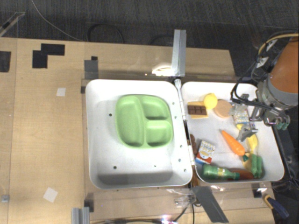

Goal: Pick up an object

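The right bin (278,158) holds a heap of toy food. An orange carrot (232,143) lies near its middle, with a yellow banana (252,144) just to its right. Toward the back are a yellow lemon (210,100), a tan round piece (224,108) and a brown chocolate bar (197,109). Along the front lie a green bottle (219,172), a green vegetable (256,165) and a small printed carton (205,150). My gripper (245,132) hangs low over the bin's right half, just above the gap between carrot and banana. Nothing shows held in it.
The left bin (100,125) holds a green divided plate (142,120). A metal post (179,52) stands behind the ridge between the two bins. The arm's orange band (286,69) and cables hang over the right bin's far right corner.
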Controlling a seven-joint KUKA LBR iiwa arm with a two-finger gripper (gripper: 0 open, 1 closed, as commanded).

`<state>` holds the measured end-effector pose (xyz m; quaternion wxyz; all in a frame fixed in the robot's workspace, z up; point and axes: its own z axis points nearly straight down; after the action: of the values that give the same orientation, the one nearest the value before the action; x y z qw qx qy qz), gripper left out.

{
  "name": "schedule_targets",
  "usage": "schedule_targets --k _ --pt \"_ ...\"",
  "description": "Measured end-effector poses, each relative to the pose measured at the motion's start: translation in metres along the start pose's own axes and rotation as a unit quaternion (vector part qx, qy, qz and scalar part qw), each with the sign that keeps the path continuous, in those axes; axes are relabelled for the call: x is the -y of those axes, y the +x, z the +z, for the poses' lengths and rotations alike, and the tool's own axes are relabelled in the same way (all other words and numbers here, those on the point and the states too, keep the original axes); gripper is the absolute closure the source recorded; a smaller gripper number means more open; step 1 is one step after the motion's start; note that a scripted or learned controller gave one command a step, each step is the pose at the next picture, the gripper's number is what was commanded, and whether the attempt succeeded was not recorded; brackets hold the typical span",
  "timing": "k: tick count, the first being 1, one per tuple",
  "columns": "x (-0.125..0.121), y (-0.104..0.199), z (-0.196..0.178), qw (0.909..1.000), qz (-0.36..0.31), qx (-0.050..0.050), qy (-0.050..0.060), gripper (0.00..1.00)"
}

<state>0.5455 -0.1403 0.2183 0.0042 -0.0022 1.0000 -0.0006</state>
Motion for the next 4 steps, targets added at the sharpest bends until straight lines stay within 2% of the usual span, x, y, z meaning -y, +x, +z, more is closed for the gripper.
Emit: schedule_targets --k 1,2,3,4 --pt "0.022 -0.006 0.119 0.9999 0.016 0.003 0.001 0.00" --pt "0.035 0.021 0.128 0.9942 0.107 0.005 0.000 0.00" --pt "0.003 0.033 0.127 0.9817 0.190 0.006 0.001 0.00" --pt "0.002 0.028 0.113 0.9826 0.185 0.014 0.002 1.00"
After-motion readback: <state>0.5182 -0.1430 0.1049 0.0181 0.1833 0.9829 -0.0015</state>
